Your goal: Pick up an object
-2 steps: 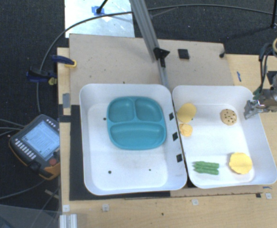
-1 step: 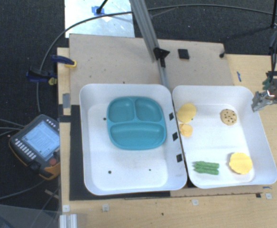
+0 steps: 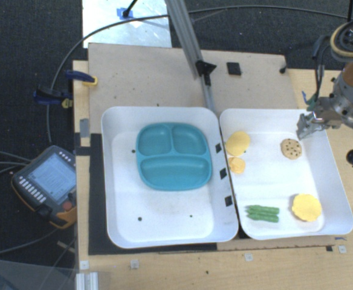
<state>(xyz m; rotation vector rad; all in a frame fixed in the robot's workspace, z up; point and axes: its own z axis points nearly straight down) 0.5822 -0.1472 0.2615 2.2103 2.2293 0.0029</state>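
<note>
Green beans (image 3: 263,212), yellow pieces, speckled round cookie (image 3: 291,148); fingers' (image 3: 304,127) state untellable.

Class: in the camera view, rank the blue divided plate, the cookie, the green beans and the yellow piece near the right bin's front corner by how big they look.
1. blue divided plate, by far
2. front yellow piece and green beans: too alike to rank
3. cookie, smallest
</note>
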